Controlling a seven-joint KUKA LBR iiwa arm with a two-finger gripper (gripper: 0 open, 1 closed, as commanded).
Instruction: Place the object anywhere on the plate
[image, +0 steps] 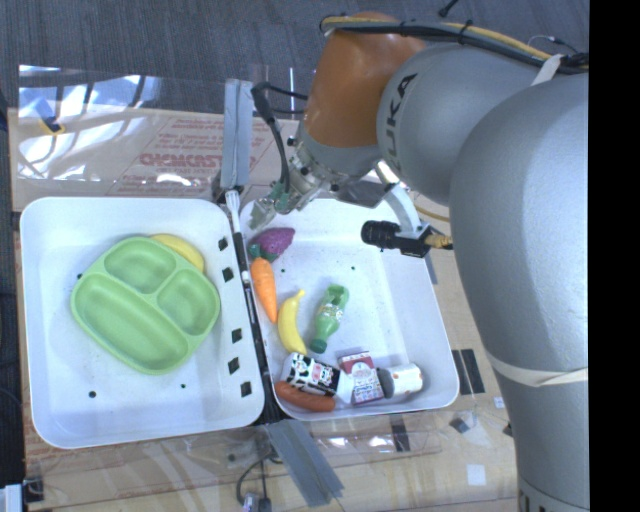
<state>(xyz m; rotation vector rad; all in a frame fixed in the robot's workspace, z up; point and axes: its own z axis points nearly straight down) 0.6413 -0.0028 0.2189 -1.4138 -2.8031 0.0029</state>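
Above the right bin's far-left corner, the hand hovers near the purple eggplant; whether it is open I cannot tell. No item lies on the green plate, so placing remains.

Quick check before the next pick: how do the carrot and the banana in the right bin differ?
The carrot is orange with a green top; the banana is plain yellow. The carrot is straight and tapers to a point toward the front of the bin; the banana is curved. The carrot lies against the bin's left wall, just below the purple vegetable; the banana lies further in, beside the green bottle. Both lie flat, lengthwise and side by side.
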